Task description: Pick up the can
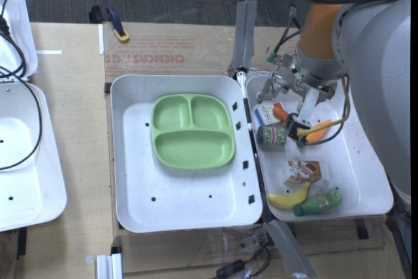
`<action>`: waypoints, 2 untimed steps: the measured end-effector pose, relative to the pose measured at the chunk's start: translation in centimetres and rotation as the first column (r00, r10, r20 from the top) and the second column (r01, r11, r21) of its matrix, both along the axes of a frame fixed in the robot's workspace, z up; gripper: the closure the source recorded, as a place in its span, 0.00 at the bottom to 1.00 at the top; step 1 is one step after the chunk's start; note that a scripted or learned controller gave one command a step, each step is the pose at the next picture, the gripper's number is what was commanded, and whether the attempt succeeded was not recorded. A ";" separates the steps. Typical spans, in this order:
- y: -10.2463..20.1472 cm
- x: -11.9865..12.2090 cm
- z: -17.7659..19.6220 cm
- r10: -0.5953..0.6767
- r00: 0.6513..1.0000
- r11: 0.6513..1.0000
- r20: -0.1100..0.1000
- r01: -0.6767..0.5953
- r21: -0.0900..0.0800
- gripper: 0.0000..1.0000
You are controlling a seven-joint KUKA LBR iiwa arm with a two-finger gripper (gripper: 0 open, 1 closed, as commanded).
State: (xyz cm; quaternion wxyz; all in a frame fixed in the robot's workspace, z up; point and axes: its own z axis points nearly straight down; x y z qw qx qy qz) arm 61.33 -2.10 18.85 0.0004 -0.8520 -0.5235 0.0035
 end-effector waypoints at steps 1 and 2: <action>-9.0 -5.3 -8.5 0.151 0.989 0.989 0.002 -0.151 0.003 0.00; -15.0 -11.5 -9.9 0.281 0.960 0.960 0.002 -0.281 0.006 0.00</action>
